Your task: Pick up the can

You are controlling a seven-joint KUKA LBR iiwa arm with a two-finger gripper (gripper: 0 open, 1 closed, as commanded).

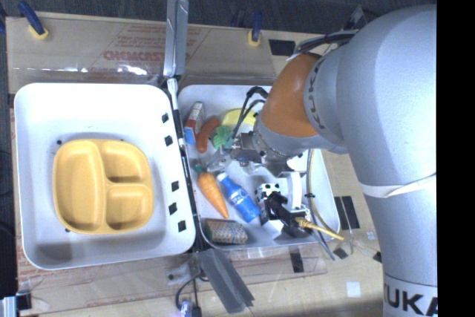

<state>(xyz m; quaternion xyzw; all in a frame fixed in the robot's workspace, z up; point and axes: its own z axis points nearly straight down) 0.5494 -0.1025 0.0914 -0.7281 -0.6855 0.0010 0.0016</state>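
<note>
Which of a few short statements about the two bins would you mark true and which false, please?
1. The yellow divided tray lies in the view's left bin. True.
2. The carrot lies on the yellow divided tray. False: it lies in the right bin, beside the blue bottle.
3. The arm reaches over the right bin. True.
4. The blue bottle stands upright. False: it lies on its side.

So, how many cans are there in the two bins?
1. The can lies on its side at the near edge of the right bin, near the carrot. The arm covers part of that bin, so another may be hidden.
</note>
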